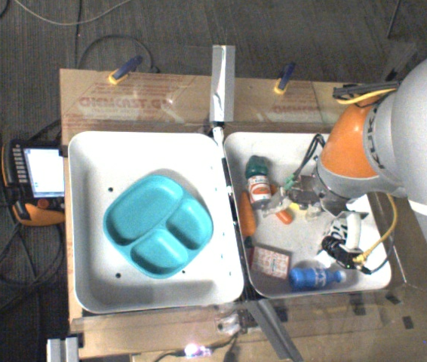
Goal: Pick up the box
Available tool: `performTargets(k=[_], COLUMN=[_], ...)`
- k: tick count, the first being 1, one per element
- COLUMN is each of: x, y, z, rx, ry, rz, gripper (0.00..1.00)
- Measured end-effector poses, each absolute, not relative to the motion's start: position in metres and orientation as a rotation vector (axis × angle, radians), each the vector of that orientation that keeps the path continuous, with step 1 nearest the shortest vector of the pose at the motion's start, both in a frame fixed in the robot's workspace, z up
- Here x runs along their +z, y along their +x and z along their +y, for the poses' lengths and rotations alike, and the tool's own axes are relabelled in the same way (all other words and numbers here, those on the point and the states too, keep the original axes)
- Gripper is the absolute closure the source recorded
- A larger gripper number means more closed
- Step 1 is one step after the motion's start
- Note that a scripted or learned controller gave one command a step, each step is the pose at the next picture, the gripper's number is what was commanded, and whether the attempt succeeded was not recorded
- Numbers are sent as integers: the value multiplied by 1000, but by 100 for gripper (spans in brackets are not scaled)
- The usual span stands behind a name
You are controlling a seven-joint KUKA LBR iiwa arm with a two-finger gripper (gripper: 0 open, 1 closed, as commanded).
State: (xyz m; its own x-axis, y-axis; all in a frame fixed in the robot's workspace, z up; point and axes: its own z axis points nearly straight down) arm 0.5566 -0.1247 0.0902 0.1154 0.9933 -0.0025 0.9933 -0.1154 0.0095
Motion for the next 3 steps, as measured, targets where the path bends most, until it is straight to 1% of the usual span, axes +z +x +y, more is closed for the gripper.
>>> performTargets(k=[1,2,3], x=[125,91,104], y=[586,523,487], z=[-178,-162,-158], rx=[-6,14,-6], ry=[2395,2497,2548], rz=[2031,1882,1840], gripper=[0,0,0])
